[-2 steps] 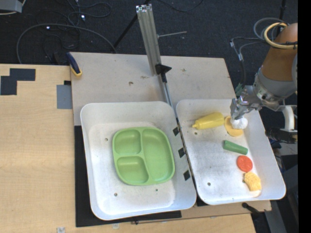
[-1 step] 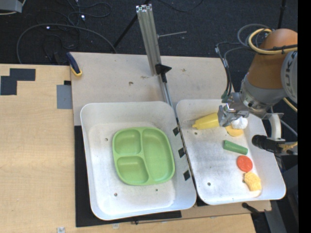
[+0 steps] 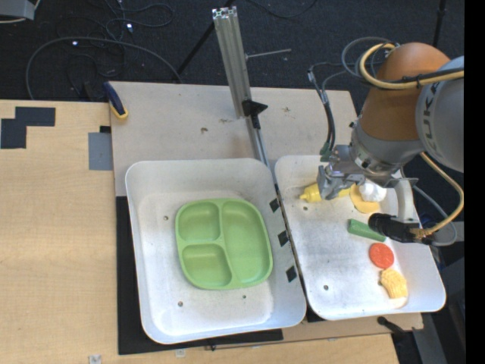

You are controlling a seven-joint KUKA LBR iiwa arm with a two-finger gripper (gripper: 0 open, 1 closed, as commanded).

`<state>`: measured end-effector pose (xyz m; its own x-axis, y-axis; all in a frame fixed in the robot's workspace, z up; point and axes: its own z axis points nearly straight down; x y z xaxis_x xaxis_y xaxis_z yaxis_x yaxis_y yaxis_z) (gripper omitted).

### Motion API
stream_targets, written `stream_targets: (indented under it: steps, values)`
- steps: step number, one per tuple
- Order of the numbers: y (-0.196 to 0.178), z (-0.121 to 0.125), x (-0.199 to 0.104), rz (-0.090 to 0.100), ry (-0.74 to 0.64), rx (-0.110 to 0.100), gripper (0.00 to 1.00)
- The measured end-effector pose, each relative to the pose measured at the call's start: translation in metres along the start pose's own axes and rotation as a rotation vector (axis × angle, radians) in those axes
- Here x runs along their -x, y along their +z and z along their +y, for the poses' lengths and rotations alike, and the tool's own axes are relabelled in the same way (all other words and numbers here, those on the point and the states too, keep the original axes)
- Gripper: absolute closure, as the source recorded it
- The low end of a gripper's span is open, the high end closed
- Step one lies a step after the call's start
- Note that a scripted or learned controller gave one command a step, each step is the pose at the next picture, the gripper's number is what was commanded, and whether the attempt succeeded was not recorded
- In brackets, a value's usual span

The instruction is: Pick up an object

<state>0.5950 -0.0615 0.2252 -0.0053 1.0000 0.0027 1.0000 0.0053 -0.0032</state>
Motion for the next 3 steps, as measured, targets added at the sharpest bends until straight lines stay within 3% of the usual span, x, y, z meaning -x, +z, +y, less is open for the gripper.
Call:
stream_targets:
  steps: [3]
  values:
    - [0.000,-0.049,-0.172,-0.002,0.001,-0.003,1.00]
